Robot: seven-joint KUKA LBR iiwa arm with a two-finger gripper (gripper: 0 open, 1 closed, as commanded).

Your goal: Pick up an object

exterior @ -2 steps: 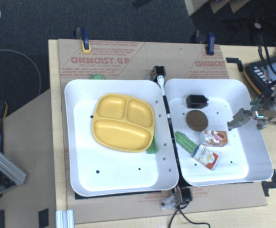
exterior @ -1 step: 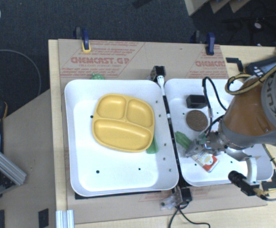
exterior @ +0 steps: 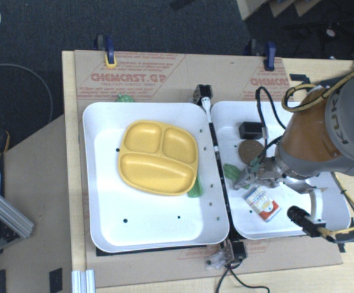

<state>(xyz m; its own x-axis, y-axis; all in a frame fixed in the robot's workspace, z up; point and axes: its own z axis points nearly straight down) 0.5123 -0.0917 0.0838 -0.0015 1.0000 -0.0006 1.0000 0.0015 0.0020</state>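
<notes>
In the right-hand shallow white plastic bin (exterior: 228, 133), near its left wall, the two-finger metal gripper (exterior: 254, 177) of the grey arm with the orange band (exterior: 314, 133) hangs low over a cluster of small things. From this angle it cannot be told whether the gripper is wide, narrow or closed on anything.

A crumpled green leaf-like piece (exterior: 231, 172) lies just beside the gripper, toward the bin's left wall. A flat white packet with blue and orange print (exterior: 262, 202) lies just beside it toward the bin's near edge. A round brown disc (exterior: 248, 151) sits close on the far side, partly covered by the wrist. A small black block (exterior: 250, 129) rests beyond the disc, toward the far edge.

The left-hand white bin (exterior: 146, 220) holds a yellow three-compartment plastic plate (exterior: 158, 157) in its far half. A scrap of green (exterior: 195, 189) pokes out from under the plate's near right edge.

Both bins sit on a brown board printed in red (exterior: 131, 75). Two blue clamps (exterior: 108, 49) pin the board's far edge.
</notes>
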